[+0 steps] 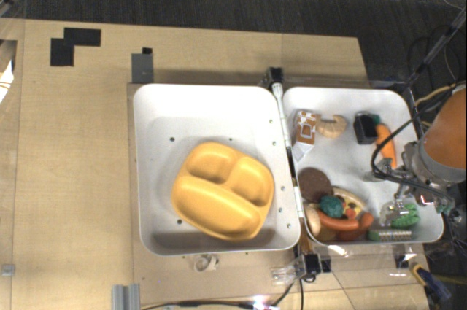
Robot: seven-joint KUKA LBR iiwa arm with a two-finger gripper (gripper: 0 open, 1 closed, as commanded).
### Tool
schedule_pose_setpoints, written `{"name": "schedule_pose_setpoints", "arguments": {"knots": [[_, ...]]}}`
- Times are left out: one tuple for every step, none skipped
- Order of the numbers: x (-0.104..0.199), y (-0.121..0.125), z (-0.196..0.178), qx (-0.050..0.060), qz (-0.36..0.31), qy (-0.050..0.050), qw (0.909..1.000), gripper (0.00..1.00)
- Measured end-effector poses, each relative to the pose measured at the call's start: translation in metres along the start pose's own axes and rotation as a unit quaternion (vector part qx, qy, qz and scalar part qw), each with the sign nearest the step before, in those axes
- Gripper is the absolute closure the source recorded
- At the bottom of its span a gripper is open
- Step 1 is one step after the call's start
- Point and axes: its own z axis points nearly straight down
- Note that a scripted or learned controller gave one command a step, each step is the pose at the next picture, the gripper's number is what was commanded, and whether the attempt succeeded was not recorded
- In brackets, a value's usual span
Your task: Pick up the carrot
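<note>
The carrot (pixel 384 141) is a short orange piece lying in the far right part of the right bin (pixel 343 101), next to a black block (pixel 365 128) with a bit of green at its top. Black cables cross the carrot's lower end. My gripper (pixel 400 208) hangs low over the bin's front right corner, just above a green leafy toy (pixel 406 217), about a hand's width nearer the front than the carrot. The arm's orange band (pixel 446 137) sits to the carrot's right. Nothing is visibly held.
The right bin also holds a brown-and-white packet (pixel 305 128), a beige piece (pixel 331 127), a dark brown disc (pixel 314 182), a teal item (pixel 332 206), a red sausage (pixel 343 224) and a green pod (pixel 392 234). A big yellow bread-like lump (pixel 222 189) lies in the left bin (pixel 157 155).
</note>
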Motion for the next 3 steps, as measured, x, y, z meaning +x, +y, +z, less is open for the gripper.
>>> {"name": "schedule_pose_setpoints", "arguments": {"knots": [[0.002,0.0015,-0.0003,0.0,-0.028,-0.002,0.9996,0.0],[0.0013,0.0011,-0.0003,0.0,0.06,-0.001,0.9982,0.0],[0.0064,0.0015,-0.0006,0.0,0.2,-0.002,0.9797,0.0]]}}
